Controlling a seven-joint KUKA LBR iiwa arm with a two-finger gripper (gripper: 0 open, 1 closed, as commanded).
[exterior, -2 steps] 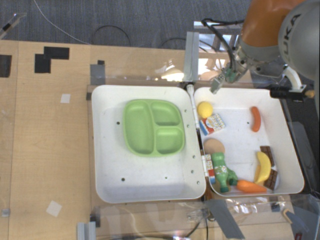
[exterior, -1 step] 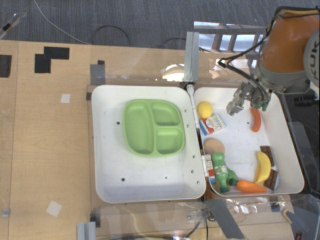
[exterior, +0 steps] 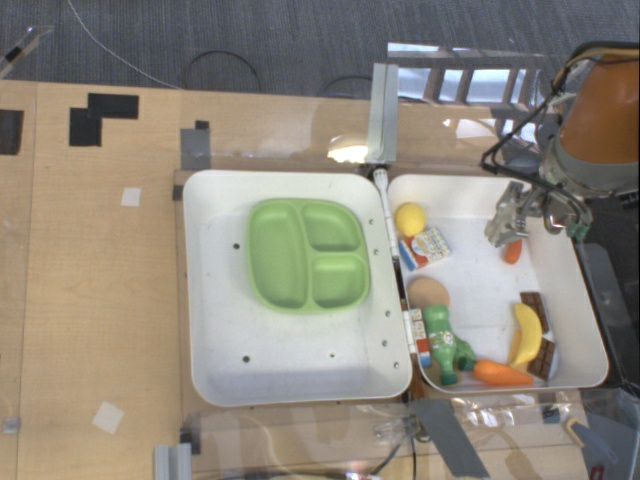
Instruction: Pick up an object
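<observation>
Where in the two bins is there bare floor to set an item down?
Free: the left bin floor around the green divided plate, widest below it, and the right bin centre between the egg and banana. Crowded: the right bin's left wall and bottom edge, with the lemon, green toy and carrot.

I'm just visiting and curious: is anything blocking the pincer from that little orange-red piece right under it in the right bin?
Nothing visible does. The pincer hangs right above the small orange-red piece, with bare bin floor around it. The lemon, banana and carrot lie well apart.
</observation>
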